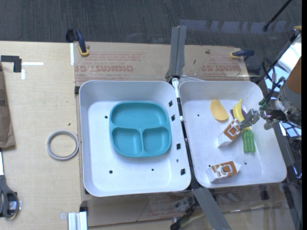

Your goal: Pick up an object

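The right bin [204, 143] holds several small items: a yellow chip-shaped piece [218, 110], a yellow banana-like toy [238, 109], a small orange-and-white carton [230, 132], a green stick-shaped toy [248, 141] and a second carton [223, 170] near the front edge. My gripper [249, 120] comes in from the right and hangs low over the cluster, just right of the first carton and above the green toy. I see nothing clearly held in it.
The left bin [96, 169] holds a teal divided plate [140, 128]. A grey divider post [176, 51] stands between the bins at the back. On the bench to the left lie a tape ring [63, 144] and scissors [7, 201].
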`<state>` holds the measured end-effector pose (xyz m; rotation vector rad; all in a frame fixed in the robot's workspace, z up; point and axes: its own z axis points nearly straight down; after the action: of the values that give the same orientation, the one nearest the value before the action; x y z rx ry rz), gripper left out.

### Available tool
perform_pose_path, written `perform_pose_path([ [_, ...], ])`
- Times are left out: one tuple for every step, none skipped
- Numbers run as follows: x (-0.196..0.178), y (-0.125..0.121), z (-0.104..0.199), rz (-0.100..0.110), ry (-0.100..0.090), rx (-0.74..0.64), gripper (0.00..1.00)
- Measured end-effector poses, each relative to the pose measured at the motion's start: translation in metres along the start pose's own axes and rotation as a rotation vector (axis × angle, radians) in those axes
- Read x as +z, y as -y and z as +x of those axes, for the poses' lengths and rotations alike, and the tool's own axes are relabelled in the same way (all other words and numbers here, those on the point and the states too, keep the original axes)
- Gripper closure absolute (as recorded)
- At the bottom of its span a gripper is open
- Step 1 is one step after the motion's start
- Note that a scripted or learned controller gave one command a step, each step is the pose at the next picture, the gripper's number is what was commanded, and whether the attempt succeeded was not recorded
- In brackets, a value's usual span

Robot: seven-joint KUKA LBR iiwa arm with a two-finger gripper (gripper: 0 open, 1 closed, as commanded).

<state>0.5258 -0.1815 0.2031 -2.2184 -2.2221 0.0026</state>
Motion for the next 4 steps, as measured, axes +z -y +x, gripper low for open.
perform_pose_path([
  [0.101,0.010,-0.032,-0.002,-0.002,-0.008,0.00],
  [0.093,0.011,-0.033,-0.001,-0.002,-0.006,1.00],
  [0.014,0.019,-0.015,-0.001,0.001,0.189,1.00],
  [-0.004,0.048,-0.011,0.000,0.000,0.020,1.00],
])
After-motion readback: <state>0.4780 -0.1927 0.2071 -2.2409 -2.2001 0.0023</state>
